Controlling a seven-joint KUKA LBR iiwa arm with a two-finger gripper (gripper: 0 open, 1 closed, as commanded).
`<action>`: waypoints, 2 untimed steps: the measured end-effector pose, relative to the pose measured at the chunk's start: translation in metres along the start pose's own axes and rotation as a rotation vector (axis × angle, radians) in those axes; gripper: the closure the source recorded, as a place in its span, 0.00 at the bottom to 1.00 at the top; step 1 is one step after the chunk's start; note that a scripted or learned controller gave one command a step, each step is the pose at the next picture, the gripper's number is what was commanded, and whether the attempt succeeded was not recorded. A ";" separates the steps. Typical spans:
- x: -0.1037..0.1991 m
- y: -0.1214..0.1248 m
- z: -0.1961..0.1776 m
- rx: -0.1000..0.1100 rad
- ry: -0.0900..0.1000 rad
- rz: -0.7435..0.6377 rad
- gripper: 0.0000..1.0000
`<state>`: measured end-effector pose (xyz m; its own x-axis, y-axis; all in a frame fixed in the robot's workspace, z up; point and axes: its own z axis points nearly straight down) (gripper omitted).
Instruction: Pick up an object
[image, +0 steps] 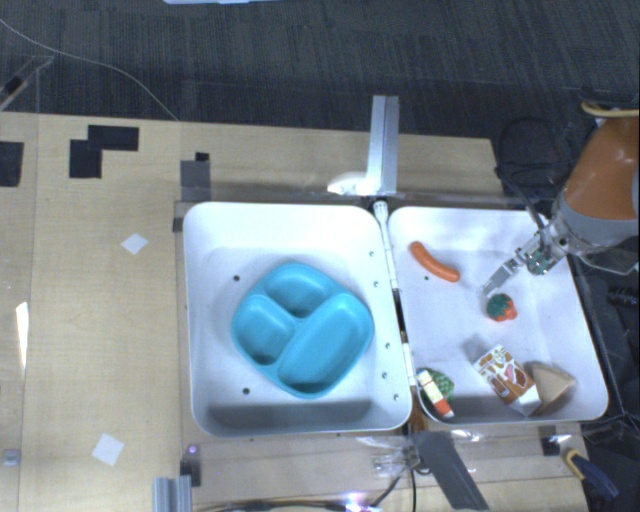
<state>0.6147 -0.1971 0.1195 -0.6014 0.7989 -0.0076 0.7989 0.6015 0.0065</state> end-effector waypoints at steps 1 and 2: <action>0.012 -0.020 0.031 -0.001 0.001 0.084 0.00; 0.016 -0.034 0.031 -0.001 0.000 -0.069 0.00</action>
<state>0.5781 -0.2049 0.0883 -0.6552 0.7554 -0.0082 0.7554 0.6553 0.0066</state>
